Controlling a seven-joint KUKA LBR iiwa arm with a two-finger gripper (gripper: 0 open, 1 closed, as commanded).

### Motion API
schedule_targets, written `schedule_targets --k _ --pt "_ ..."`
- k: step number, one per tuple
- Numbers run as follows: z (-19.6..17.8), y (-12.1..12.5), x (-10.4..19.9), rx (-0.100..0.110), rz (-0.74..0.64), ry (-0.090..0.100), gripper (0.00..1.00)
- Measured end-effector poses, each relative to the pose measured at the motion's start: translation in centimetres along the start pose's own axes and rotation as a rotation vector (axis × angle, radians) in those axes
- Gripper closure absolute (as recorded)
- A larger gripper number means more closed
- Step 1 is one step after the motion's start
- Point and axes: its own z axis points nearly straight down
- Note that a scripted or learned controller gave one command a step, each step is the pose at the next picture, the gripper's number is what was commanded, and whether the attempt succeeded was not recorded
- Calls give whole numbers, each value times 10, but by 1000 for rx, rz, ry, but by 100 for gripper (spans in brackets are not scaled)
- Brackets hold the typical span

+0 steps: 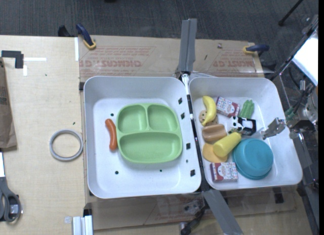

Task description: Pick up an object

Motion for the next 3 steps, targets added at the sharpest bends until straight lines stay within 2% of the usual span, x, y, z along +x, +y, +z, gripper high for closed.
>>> schedule_targets --k 1,2,3 --pt "102 99 17 -4 -123 -2 0" --pt "110 165 51 -2 -234 -2 0" --pt "109 155 41 -4 -393 -2 0"
